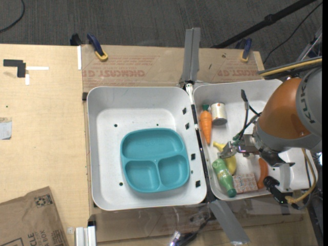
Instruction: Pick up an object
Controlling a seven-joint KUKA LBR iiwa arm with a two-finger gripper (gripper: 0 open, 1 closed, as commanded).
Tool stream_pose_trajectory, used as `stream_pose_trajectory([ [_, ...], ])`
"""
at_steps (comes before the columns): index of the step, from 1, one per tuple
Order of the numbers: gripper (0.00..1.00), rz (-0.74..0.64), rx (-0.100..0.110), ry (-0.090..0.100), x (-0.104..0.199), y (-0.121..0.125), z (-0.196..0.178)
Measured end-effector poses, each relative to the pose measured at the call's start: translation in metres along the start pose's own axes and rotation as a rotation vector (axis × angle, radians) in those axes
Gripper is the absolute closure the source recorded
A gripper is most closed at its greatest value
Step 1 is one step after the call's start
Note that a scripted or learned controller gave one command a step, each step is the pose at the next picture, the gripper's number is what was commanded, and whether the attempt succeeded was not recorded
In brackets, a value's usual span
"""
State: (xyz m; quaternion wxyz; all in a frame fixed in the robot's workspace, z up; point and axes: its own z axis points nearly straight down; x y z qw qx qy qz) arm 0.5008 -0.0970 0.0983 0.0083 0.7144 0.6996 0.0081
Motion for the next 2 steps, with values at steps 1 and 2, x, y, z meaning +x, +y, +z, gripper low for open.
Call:
stream_pose_trajectory([
  [1, 1.0, 0.004, -0.001, 0.0, -0.001, 0.002, -0.008],
  [2, 1.0, 0.053, 0.029, -0.003, 0.024, 0.05, -0.1],
])
